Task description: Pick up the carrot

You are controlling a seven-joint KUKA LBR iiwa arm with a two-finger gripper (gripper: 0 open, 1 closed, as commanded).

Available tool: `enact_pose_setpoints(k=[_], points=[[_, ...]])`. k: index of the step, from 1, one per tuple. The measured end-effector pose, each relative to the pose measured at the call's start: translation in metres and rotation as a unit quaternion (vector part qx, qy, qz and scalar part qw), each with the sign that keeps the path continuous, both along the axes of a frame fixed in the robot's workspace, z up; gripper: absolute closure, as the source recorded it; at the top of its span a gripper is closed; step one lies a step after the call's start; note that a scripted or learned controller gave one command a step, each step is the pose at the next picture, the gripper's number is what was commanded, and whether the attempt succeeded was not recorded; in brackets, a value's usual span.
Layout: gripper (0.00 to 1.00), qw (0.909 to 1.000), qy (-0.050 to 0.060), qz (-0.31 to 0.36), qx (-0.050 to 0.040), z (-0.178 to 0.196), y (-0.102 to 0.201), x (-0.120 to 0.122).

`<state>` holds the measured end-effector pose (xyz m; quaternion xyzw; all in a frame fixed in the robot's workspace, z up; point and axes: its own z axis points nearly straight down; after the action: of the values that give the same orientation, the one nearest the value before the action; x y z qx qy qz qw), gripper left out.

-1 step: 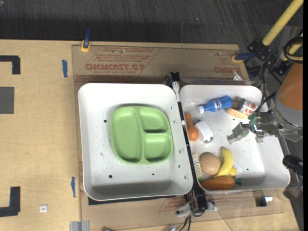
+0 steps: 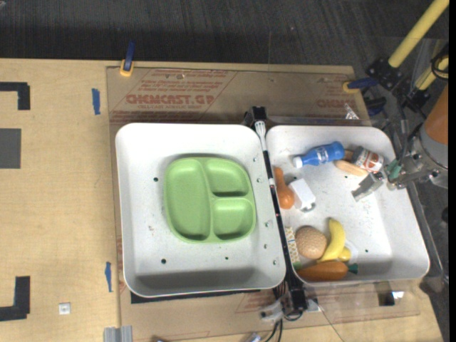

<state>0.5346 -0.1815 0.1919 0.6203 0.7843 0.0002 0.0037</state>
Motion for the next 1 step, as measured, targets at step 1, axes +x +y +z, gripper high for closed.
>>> enact_pose_setpoints(k=[1], points=[[0.00, 1.0000, 0.006, -0.001, 0.0026, -0.0431, -0.0221, -0.0473]])
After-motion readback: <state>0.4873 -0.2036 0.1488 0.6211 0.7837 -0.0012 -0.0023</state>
